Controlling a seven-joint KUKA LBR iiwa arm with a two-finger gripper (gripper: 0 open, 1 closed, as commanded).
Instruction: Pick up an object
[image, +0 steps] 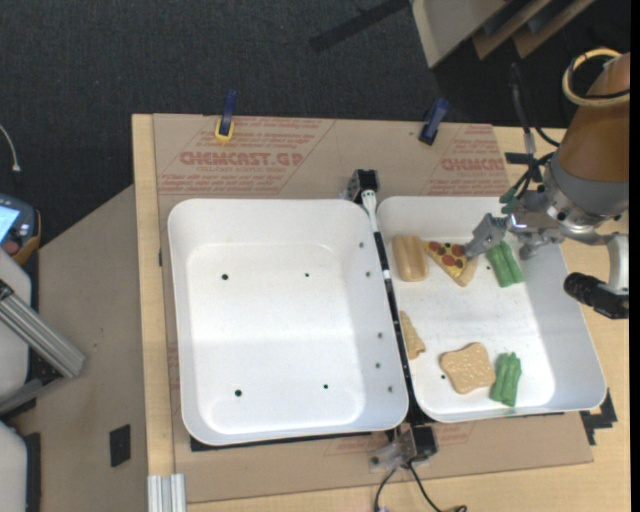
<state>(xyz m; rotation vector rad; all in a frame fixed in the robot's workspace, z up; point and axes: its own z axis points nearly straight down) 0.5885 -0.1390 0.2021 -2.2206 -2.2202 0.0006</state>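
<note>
Camera view, arm (590, 150) reaching from right, wrist low over right bin (560, 330)

This is a robotics lab: two white bins (275, 320) sit on a cardboard sheet (300, 150) held by clamps (227, 120), toy food (467, 367) lies in the right one, and cables (400, 480) and a metal rail (40, 335) border the bench.

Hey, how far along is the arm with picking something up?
Done: the gripper has reached the right bin, beside the pizza slice and a green piece. In hand: nothing visibly. Left: grasping and lifting; bread lies untouched.
</note>
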